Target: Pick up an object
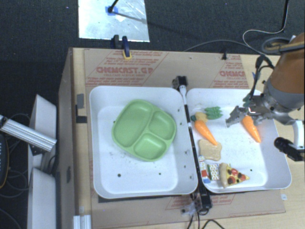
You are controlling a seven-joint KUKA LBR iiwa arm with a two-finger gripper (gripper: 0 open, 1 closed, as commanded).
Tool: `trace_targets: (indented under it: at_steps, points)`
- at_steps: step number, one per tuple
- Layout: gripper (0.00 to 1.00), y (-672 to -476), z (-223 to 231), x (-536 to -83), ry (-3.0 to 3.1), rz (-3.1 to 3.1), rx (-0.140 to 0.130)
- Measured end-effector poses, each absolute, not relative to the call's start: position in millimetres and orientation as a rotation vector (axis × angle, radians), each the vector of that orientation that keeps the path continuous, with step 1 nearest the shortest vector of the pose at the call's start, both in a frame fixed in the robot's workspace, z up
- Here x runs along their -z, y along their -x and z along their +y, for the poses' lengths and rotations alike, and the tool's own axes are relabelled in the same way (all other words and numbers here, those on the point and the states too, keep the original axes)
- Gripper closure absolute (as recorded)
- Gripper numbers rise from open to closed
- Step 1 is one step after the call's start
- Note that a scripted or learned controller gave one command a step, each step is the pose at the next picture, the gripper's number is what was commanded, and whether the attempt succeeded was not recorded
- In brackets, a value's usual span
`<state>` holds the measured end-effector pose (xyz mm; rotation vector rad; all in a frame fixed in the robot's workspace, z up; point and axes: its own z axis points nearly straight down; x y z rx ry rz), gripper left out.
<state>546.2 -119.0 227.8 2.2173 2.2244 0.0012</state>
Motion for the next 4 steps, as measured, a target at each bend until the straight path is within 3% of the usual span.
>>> trace_targets:
  at_steps: [1, 2, 3, 4]
  points:
    - [0.0, -613.8, -150.4, -119.9, -2.219, 2.225, 0.002]
    - [0.0, -657.1, -97.9, -89.6, -2.211, 2.221, -0.012]
    - [1.0, -658.8, -98.4, -101.2, -2.205, 2.219, -0.018]
    - [1.0, -572.9, -45.1, -185.4, -2.215, 2.226, -0.004]
